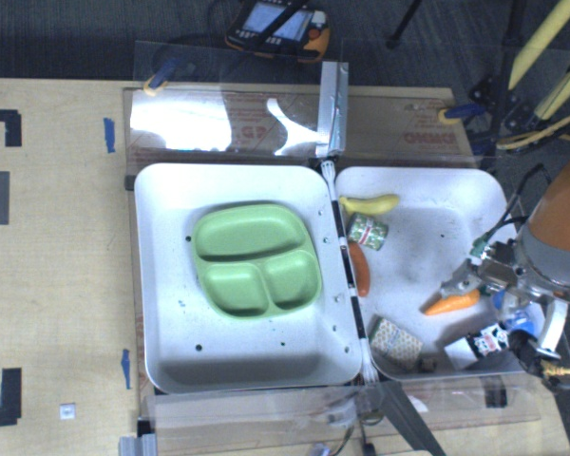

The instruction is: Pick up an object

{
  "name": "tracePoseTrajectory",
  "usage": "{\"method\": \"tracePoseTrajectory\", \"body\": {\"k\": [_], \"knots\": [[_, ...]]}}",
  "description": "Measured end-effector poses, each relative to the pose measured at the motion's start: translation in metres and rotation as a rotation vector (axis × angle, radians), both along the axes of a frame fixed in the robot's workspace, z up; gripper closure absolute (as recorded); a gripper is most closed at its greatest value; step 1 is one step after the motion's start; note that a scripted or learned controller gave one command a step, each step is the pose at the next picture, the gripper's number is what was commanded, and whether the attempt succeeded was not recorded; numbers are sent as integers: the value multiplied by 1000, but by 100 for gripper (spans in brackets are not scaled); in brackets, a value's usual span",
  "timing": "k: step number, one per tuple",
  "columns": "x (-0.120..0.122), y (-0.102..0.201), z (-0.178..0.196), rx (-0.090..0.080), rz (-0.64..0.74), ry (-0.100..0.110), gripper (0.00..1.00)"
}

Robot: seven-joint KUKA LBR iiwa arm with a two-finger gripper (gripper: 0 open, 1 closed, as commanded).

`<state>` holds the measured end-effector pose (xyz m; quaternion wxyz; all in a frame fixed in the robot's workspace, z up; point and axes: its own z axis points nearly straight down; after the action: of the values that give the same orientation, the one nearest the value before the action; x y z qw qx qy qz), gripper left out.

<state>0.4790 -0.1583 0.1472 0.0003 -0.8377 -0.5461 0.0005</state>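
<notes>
My gripper (477,275) reaches into the right bin (427,188) from the right, low over its right side, below the orange band of the arm (559,218). An orange carrot (450,303) lies just under and to the left of the gripper, close to its tip or touching it. A yellow banana (369,203) lies at the bin's back left. In front of it is a green-labelled can (368,233), then a red-orange oblong piece (360,268) along the left wall. A patterned pouch (397,341) sits at the front.
The left bin (161,255) holds a green divided plate (256,257). A black and white item (483,343) and a blue item (515,313) lie at the right bin's front right, under the arm. A divider runs between the bins.
</notes>
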Motion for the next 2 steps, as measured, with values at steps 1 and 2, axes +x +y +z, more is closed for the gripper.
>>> {"method": "tracePoseTrajectory", "body": {"k": [1, 2], "knots": [[10, 9, -61, 0, 51, -5, 0], [32, -7, -61, 6, 268, -5, 0]]}}
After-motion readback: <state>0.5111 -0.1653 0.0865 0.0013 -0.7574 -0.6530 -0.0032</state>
